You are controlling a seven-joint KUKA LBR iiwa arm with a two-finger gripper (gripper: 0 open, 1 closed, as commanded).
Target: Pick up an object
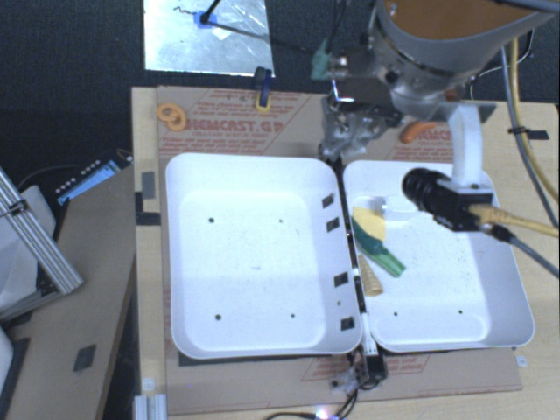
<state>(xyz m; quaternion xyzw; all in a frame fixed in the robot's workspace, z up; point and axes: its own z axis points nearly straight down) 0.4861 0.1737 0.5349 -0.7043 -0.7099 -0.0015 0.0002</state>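
Several small objects lie at the left side of the right bin (490, 322): a yellow piece (370, 226), a green tool (383, 258) slanting down to the right, and a tan ridged piece (372, 279) by the divider. A clear item (392, 206) lies just above the yellow piece. My gripper (337, 147) hangs over the far end of the divider between the bins, above and behind these objects. Nothing shows in its grasp.
The left bin (184, 234) sits beside the right one. A black camera unit (442, 198) on the arm overhangs the right bin. On the cardboard behind lie an orange ring (172, 115), a yellow clamp (262, 90) and an orange object (421, 130).
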